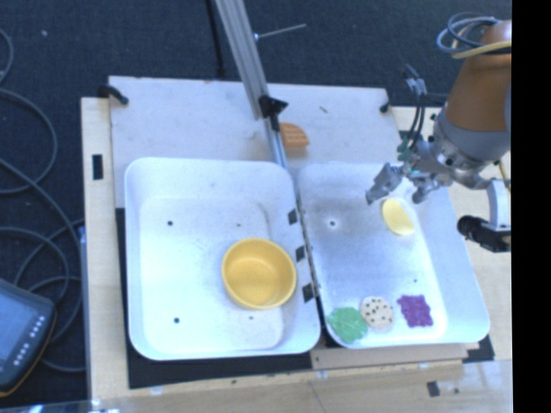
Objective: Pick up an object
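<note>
1. Partly hidden behind metal post (245, 50): one orange object (294, 136) on bench (198, 114).
2. Jaws of gripper (399, 187) spread open, holding nothing, above one yellow piece (398, 217), right bin (448, 256), 1 o'clock.
3. Three small items at 6 o'clock; one yellow bowl (258, 272), left bin (164, 196).

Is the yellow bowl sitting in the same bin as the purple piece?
No: the yellow bowl sits in the left bin, the purple piece in the right bin.

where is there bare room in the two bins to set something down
Left bin: bare around the yellow bowl. Right bin: bare middle, between the yellow piece under the hand and the crowded front row: green, cookie, purple.
</note>
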Available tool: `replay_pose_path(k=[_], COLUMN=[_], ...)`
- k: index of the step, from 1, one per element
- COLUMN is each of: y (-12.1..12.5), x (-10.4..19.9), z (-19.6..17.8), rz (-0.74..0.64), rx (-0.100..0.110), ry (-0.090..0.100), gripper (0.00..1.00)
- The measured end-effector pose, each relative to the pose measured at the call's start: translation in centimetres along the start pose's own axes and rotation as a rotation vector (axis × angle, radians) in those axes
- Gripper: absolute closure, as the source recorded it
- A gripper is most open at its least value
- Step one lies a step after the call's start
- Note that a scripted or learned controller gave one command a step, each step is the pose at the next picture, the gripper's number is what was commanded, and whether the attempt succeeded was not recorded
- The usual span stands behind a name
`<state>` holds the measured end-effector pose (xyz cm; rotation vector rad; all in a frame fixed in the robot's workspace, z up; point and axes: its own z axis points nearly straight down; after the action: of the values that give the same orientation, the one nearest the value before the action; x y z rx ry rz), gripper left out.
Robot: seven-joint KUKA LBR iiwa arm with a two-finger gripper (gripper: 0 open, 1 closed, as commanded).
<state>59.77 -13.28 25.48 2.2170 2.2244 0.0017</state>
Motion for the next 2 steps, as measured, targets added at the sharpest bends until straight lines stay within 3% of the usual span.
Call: replay_pose_path(k=[1,2], y=[0.0,0.9], x=[0.0,-0.2], z=[0.0,5.7], rz=[0.001,0.004], rx=[0.000,0.006], ry=[0.000,-0.002], gripper=[0.00,0.00])
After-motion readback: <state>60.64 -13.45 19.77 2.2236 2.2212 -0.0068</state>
